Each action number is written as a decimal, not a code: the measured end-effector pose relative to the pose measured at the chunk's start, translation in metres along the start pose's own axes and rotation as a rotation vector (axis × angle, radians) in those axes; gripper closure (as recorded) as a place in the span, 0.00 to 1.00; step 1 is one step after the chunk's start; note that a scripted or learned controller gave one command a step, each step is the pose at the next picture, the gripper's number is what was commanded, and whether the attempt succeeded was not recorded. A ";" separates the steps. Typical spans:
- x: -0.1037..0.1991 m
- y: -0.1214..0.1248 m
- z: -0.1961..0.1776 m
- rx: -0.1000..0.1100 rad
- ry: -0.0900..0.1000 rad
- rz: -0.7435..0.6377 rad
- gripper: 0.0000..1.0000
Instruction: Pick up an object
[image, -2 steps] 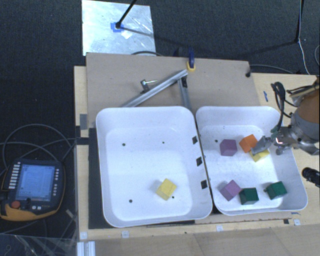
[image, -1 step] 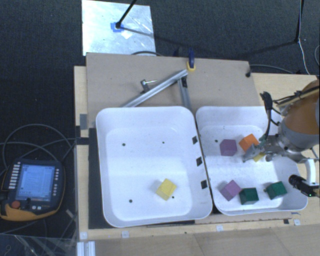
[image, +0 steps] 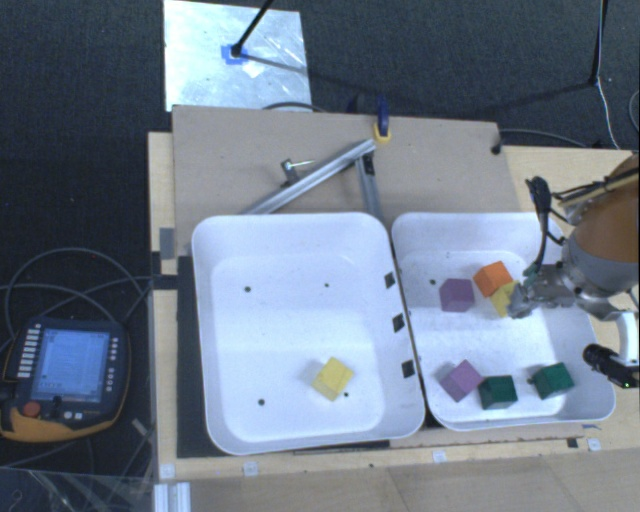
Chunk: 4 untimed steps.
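**Arm closes in on crowded right bin**

Nearest the lens, the desk (image: 300, 478) front edge runs below two white bins. From the left: a teach pendant (image: 62, 378) lies on the dark floor beside the desk; the left bin (image: 300, 235) carries a lone yellow cube (image: 333, 378) near its front. In the right bin (image: 440, 232) sit a purple cube (image: 457, 294) toward the back, an orange cube (image: 491, 277) just beside it, and along the front a second purple cube (image: 462, 380), a dark green cube (image: 497, 391) and another green cube (image: 552, 380). The end effector (image: 528, 297) hangs low over a yellow block (image: 503, 298) that touches the orange cube; whether it is spread or closed, or has hold of anything, cannot be told at this angle. A clean pick likely calls for centring on the yellow block, squaring to its free sides, and keeping off its orange neighbour so only one piece lifts.
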<state>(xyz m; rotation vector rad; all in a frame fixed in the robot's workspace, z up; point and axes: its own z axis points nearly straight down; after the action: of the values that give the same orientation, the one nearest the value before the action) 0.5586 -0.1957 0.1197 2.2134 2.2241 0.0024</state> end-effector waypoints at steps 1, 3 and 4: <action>-0.011 0.001 -0.051 -0.001 -0.001 0.003 1.00; 0.040 0.006 -0.092 0.003 0.003 -0.006 1.00; 0.085 0.007 -0.100 0.002 0.004 -0.006 1.00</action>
<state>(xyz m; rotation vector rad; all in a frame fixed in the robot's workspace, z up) 0.5644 -0.1105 0.2194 2.2097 2.2335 0.0041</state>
